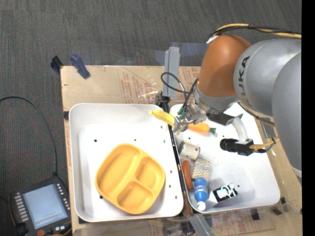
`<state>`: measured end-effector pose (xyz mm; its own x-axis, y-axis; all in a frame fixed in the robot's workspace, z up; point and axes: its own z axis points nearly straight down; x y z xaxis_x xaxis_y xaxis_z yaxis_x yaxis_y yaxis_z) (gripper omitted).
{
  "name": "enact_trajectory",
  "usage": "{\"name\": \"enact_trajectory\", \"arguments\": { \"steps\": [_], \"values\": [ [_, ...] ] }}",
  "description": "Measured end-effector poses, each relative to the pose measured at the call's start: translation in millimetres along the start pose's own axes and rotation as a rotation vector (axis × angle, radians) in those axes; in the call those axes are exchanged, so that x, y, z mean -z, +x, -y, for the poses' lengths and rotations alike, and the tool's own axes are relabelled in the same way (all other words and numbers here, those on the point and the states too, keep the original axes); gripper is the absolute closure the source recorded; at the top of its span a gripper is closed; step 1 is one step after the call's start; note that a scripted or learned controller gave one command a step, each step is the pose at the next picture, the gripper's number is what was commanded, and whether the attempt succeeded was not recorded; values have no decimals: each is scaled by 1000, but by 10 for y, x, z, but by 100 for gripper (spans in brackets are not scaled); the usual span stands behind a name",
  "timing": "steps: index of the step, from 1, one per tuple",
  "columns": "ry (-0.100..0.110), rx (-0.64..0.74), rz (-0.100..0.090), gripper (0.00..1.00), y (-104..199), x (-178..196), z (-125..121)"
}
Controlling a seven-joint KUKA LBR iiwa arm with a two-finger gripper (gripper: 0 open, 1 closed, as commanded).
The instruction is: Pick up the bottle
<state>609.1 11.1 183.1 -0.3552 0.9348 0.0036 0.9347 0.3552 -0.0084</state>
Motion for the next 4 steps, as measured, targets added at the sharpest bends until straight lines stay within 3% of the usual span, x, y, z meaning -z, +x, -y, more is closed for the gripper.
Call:
{"name": "enact_trajectory", "arguments": {
  "steps": [1,2,3,4],
  "values": [
    [1,-366,-2,100,-951,-329,469],
    [-3,-426,1,100,-912,11,-31],
    [-3,-425,1,0,-909,10,-32],
    [-3,-412,-1,0,-1042,-994,250]
  ]
}}
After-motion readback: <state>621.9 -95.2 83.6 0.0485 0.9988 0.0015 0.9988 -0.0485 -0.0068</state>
